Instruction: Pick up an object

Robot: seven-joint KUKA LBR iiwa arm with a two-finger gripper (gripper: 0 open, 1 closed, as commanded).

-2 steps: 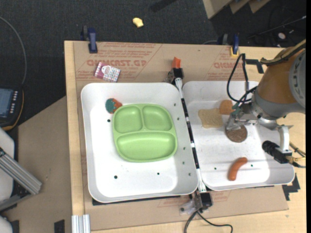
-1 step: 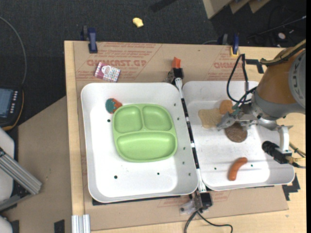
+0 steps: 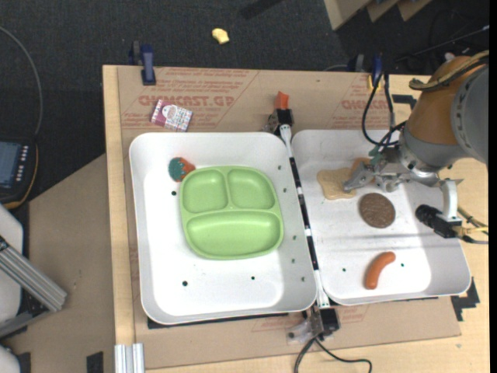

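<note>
Camera view, looking down at a slant on the cardboard-topped bench (image 3: 233, 84) with two shallow white bins side by side. Left bin (image 3: 155, 270): a light green plastic divided plate (image 3: 230, 212) with three compartments sits near the middle; a small round red-and-green object (image 3: 181, 168) lies touching the plate's upper left corner. Right bin (image 3: 435, 274): a flat tan slice-shaped piece (image 3: 338, 183) in the upper left part, a dark brown round disc (image 3: 377, 210) just right of and below it, and an orange sausage-shaped item (image 3: 380, 270) lower down, well apart from both.

Grey arm with orange band (image 3: 439, 119) reaches in from the right. The tool (image 3: 371, 173) sits low over the upper part of the right bin, at the right edge of the tan piece and just above the brown disc. Cannot tell how far it is open, or whether it grips anything.

A small pink-and-white packet (image 3: 171, 115) lies on the bench above the left bin.
</note>
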